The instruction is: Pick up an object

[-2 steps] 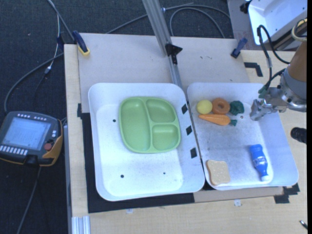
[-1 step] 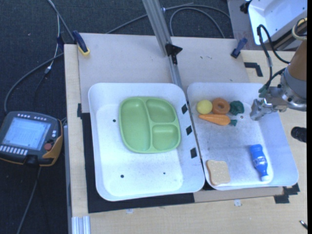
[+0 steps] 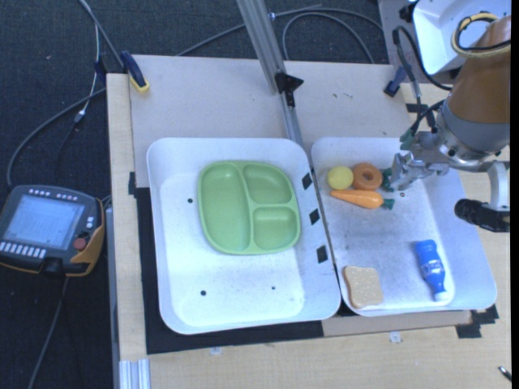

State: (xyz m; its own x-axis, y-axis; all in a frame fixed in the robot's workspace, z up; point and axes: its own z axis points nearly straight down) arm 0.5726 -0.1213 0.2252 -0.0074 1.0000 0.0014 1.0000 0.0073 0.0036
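**Gripper low over the right bin, beside the toy food**

The arm [image 3: 478, 79] reaches in from the right, its gripper [image 3: 403, 175] hanging just above the floor of the right bin [image 3: 478, 290], close to the right end of the toy carrot [image 3: 358, 198]. Whether the jaws are released or clenched cannot be told; the fingertips are small and blurred, and nothing can be made out between them.

The carrot lies across the bin's upper left part. Just behind it sit a yellow ball-shaped fruit [image 3: 340, 177], possibly a lemon, and an orange-brown doughnut [image 3: 367, 176], touching each other. A slice of bread [image 3: 362, 286] lies at the near left corner, and a blue bottle [image 3: 430, 267] lies nearer the right wall.

The left bin [image 3: 174, 298] holds a green divided plate [image 3: 247, 207].
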